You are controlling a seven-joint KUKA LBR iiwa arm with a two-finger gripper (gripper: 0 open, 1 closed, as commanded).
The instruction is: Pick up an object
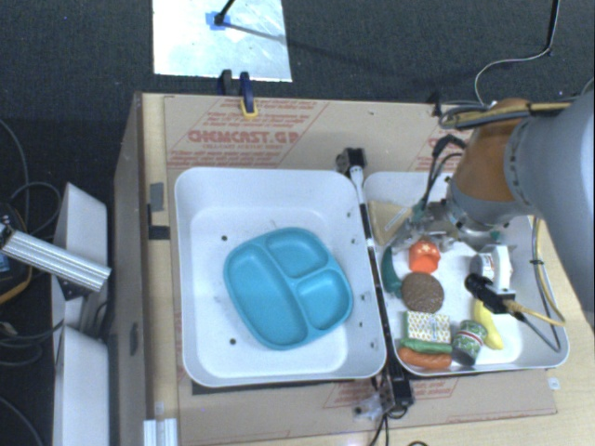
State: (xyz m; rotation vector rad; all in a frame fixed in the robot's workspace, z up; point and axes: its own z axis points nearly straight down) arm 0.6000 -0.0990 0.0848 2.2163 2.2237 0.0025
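Bench bins: left bin (200, 249) holds blue tray (286, 286); right bin (535, 356), perhaps toy food.

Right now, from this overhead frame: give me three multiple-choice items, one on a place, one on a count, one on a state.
1. Where does the blue tray lie?
A. In the left bin
B. In the right bin
C. On the floor

2. How many compartments does the blue tray have?
A. One
B. Three
C. Six

3. How does the orange-red item stand relative to the gripper?
A. It lies in the left bin, far from the gripper
B. It lies in the right bin, just below the gripper
C. It sits on the tray

Answers: 1 A, the tray rests inside the left bin. 2 B, ridges split it into three sections. 3 B, the item sits in the right bin, directly under the gripper.
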